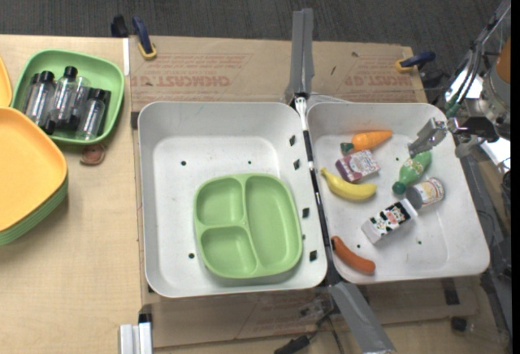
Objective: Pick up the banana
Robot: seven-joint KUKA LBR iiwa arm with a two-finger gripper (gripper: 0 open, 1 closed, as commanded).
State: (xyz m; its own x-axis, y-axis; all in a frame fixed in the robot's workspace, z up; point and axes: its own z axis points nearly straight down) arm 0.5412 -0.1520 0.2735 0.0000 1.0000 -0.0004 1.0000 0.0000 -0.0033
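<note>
while lying in the right bin [467,251], banana [349,186] just beside purple pouch [358,166]; tool [429,135] over green bottle [412,170], fingers apart, nothing between.

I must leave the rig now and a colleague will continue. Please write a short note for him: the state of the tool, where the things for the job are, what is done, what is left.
Tool: over the upper right part of the right bin, above the green bottle; it holds nothing, and I cannot tell if it is open or shut.
Banana: lies flat in the right bin near its left wall, touching the purple pouch, below the carrot.
Left bin: holds a green divided tray.
Done: nothing yet; the banana is not picked.
Left: bring the tool left to the banana, grasp it, lift it.
</note>
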